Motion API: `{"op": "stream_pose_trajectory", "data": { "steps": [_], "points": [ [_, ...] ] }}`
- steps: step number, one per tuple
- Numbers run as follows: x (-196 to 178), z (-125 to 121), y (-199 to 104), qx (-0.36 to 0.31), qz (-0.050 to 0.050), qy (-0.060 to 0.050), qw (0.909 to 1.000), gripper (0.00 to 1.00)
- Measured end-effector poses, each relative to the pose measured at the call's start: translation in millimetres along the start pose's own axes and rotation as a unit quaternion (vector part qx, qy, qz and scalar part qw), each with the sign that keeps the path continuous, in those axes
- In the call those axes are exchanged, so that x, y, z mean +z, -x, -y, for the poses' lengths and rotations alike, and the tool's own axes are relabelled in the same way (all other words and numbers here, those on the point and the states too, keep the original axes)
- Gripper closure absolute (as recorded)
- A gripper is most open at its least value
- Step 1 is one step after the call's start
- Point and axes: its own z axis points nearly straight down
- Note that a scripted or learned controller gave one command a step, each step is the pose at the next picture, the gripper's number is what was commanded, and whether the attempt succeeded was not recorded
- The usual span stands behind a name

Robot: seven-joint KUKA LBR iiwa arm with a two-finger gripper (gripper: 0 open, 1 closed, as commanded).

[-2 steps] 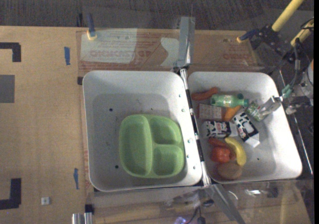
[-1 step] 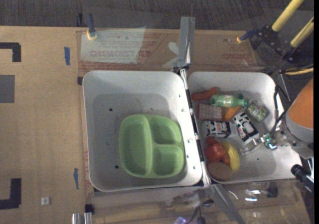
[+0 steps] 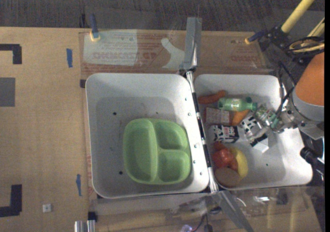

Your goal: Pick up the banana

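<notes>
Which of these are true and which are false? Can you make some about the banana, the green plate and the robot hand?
1. The banana lies in the right bin. True.
2. The green tray sits in the right bin. False: it sits in the left bin.
3. The gripper is over the right bin. True.
4. The gripper holds the banana. False: the banana lies apart from it, near the bin's front.
5. A green bottle lies in the right bin. True.
</notes>
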Motion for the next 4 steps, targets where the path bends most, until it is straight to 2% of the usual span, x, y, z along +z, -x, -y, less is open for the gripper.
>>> {"op": "stream_pose_trajectory", "data": {
  "steps": [1, 2, 3, 4],
  "points": [
    [47, 11, -45, 0.002, 0.010, 0.014, 0.9998, 0.00],
    [-29, -15, -77, 0.255, 0.000, -0.002, 0.9669, 0.00],
    [57, 12, -75, 0.220, 0.001, 0.007, 0.9754, 0.00],
    [48, 12, -75, 0.221, 0.001, 0.007, 0.9752, 1.00]
  ]
}}
